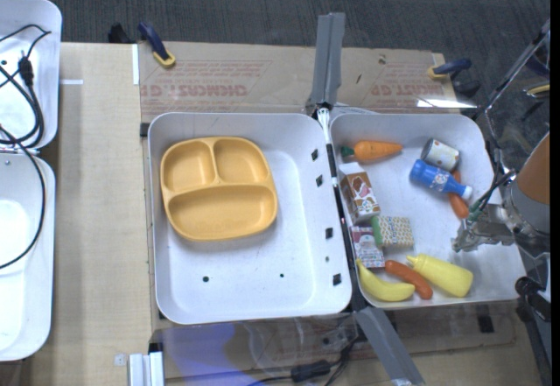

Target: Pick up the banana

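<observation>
Hanging over the right edge of the right bin (420, 123), the gripper (470, 240) sat low near that bin's right wall, with the grey arm (534, 200) and its orange band rising out of frame behind it. How far its fingers were parted could not be made out from this slanted view, and nothing could be seen between them.

The banana (382, 286) lay to the gripper's left and somewhat nearer the camera, in the bin's near left corner, right up against the wall that divides the two bins. Between gripper and banana lay a yellow bottle (442, 274) and an orange sausage-shaped toy (409, 277); the sausage appeared to touch or just overlap the banana's right end, though the contact was hard to judge. A small box (368, 246) stood just behind the banana's far end.

The banana's long axis ran from the far left down toward the near right, a gentle curve with its tip pointing toward the divider and its fatter body sweeping toward the sausage. It was plain bright yellow, short and plump, smooth, looking like a plastic toy rather than fruit.

Judging from this, the coming reach would likely need a sweep leftward and toward the camera, passing over the bottle, with the fingers set across the banana's curve rather than along it. Crowding by the wall and the sausage seemed the chief risk to a clean close.
</observation>
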Tool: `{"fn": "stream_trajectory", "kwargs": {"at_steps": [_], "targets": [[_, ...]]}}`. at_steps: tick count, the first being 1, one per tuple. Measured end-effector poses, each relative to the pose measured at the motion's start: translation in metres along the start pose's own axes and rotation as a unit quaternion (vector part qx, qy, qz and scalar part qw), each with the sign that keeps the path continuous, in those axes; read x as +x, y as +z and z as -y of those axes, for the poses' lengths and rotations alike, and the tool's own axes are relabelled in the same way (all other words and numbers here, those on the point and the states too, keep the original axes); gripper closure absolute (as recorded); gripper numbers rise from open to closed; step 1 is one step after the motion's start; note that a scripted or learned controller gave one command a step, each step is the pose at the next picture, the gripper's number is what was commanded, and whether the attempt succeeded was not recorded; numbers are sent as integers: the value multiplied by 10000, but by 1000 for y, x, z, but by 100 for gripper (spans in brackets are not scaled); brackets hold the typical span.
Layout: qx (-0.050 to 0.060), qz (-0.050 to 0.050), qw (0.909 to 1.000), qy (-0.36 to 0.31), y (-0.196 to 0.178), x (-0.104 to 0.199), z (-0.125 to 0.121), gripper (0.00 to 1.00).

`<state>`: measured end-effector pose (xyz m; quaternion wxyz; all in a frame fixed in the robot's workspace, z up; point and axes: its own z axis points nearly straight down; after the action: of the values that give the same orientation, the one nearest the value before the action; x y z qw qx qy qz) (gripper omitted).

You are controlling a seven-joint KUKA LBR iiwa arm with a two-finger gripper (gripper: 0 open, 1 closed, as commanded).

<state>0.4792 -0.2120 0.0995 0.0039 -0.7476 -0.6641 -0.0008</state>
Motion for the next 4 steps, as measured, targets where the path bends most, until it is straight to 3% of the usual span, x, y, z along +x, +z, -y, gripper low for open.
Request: {"fn": "stream_trajectory", "kwargs": {"at_steps": [1, 2, 3, 4], "targets": [[13, -25, 10000, -22, 0, 3, 0, 0], [-2, 28, 9892, -1466, 9, 80, 12, 0], [-17, 34, 9894, -1448, 0, 79, 10, 100], [-14, 43, 9999, -147, -150, 152, 6, 100]]}}
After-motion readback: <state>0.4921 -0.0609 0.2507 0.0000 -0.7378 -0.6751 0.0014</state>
